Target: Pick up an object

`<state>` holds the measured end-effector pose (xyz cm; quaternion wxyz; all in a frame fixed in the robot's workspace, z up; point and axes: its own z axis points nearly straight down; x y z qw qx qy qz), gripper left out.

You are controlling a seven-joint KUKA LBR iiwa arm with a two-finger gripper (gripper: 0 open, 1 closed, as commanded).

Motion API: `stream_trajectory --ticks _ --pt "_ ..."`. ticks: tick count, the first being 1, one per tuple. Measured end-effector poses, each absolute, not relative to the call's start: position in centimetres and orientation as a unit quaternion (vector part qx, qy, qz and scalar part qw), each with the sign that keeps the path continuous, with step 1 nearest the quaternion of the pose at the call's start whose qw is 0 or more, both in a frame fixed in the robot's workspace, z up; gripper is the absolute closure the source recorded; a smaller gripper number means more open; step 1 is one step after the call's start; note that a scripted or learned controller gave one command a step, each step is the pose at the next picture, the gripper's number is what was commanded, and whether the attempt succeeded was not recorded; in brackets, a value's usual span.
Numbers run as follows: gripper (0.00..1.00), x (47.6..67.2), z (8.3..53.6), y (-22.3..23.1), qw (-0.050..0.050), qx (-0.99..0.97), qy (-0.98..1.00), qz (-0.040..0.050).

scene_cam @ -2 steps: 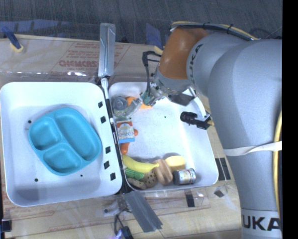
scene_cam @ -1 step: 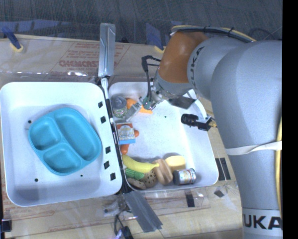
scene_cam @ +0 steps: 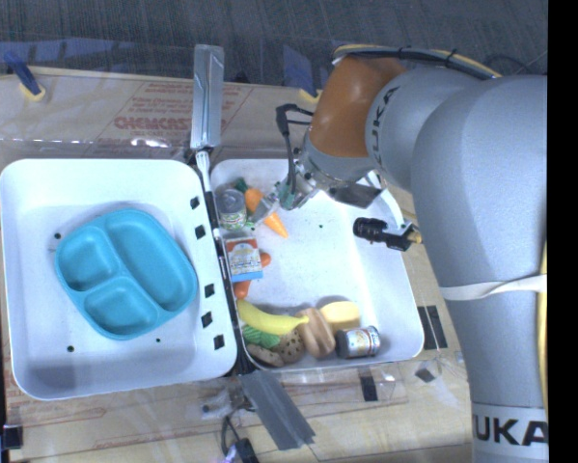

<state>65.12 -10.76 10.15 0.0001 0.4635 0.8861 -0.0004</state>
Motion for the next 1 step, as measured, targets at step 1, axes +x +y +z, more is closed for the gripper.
stream_trajectory --ticks 1 --pt "1.00 65.68 19.22 -5.69 0.001 0.558 0.830 0.0004"
